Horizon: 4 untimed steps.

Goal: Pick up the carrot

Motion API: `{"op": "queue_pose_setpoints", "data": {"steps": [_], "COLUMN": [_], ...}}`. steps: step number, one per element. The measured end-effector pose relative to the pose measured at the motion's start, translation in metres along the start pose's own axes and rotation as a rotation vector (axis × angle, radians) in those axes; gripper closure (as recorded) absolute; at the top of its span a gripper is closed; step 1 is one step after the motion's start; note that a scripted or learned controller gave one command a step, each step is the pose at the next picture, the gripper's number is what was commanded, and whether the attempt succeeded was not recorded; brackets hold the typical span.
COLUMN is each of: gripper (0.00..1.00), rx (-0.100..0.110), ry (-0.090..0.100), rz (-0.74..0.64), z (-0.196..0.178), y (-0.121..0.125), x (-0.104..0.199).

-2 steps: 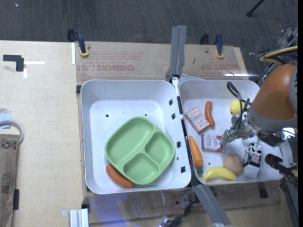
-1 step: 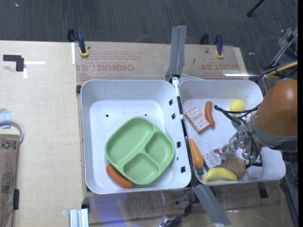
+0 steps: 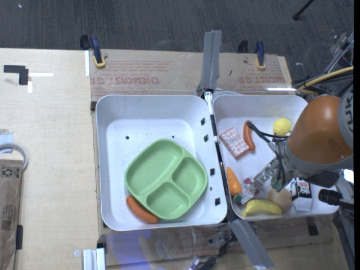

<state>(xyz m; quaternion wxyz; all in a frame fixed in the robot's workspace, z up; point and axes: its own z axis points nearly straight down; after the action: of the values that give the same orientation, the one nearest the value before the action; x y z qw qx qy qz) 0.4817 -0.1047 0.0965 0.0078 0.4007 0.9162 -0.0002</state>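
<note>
Up-left of the banana (image 3: 261, 207), the carrot (image 3: 232, 180) hugs the bin wall (image 3: 219, 151). The gripper (image 3: 263, 179) hovers just above the banana, can't tell if it's open. Risk: the wall blocks 1 side, or it grabs the banana instead.

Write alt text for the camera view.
A grey and orange robot arm reaches from the right over the right bin, which holds a carrot, banana and other small items. The left bin holds a green divided plate.
</note>
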Motion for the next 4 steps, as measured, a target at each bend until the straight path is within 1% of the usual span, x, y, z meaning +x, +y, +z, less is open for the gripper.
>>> {"op": "queue_pose_setpoints", "data": {"steps": [1, 2, 3, 4], "gripper": [1.00, 1.00, 1.00, 1.00], "rx": [0.005, 0.010, 0.002, 0.002], "ry": [0.014, 0.014, 0.012, 0.013], "rz": [-0.035, 0.241, -0.294, -0.387], "z": [-0.095, -0.095, -0.157, -0.146], "y": [0.055, 0.102, 0.087, 0.106], "x": [0.062, 0.097, 0.082, 0.115]}}
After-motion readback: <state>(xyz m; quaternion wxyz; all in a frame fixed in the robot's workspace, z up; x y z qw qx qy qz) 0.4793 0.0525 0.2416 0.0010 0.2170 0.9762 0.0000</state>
